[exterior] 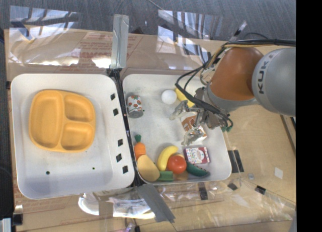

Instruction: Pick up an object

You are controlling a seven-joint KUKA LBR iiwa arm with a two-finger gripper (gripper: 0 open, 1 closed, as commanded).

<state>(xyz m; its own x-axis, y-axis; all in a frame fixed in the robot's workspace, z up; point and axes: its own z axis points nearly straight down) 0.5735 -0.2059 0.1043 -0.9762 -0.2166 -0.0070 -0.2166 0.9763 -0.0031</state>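
Two shallow white bins side by side on the bench; the left bin point(20, 170) carries one thing, a yellow divided tray point(61, 121) with three compartments, lying flat toward its upper left; the right bin point(151, 87) is the busy one. Along its left wall, one small printed can point(134, 105) up top, one carrot point(139, 149) lower down; near the top centre, one white ball point(169, 96); along the bottom edge a tight cluster: one tan slice-shaped piece point(147, 168), one banana point(166, 157), one tomato point(176, 164) touching the banana, one small red-and-white box point(196, 155) just to its right, and green pieces point(198, 171) tucked beneath them, hard to count. The arm point(251, 77) comes in from the right, orange band over the bin's right half; the gripper point(193, 125) is down in the right bin, just above the red-and-white box; there's a brown-and-white packet-like item point(189, 122) right at the fingers, but whether they are spread, pressed together or pinching it I cannot tell, cables and wrist crowd the spot; a bit of yellow point(182, 95) peeks out beside the ball, mostly hidden by the wrist, identity unclear.
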